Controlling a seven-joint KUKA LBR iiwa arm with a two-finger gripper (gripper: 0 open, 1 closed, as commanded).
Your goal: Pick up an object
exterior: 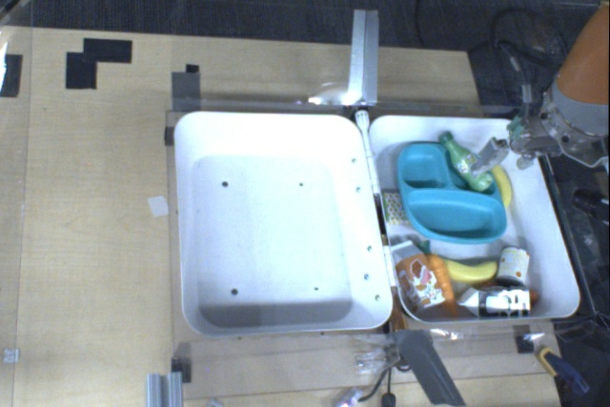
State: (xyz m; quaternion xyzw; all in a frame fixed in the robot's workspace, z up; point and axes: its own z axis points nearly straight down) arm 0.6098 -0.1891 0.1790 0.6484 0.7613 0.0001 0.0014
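The tabletop (86,234) carries two white bins side by side. All the objects are heaped in the right bin (562,286), presumably so the arm reaching in from the right has them close at hand. A blue divided tray (446,200) sits in the middle; a green bottle (464,164) leans on its far edge, with a banana (502,189) beside it. Nearer the camera lie an orange packet (424,283), a second banana (472,272) and a small dark-labelled bottle (503,302). The gripper (515,148) hovers at the bin's far right corner, just beside the green bottle; how far it is open cannot be told, and nothing is seen held in it, so no object appears picked yet. The left bin (272,224) probably serves as the drop-off side
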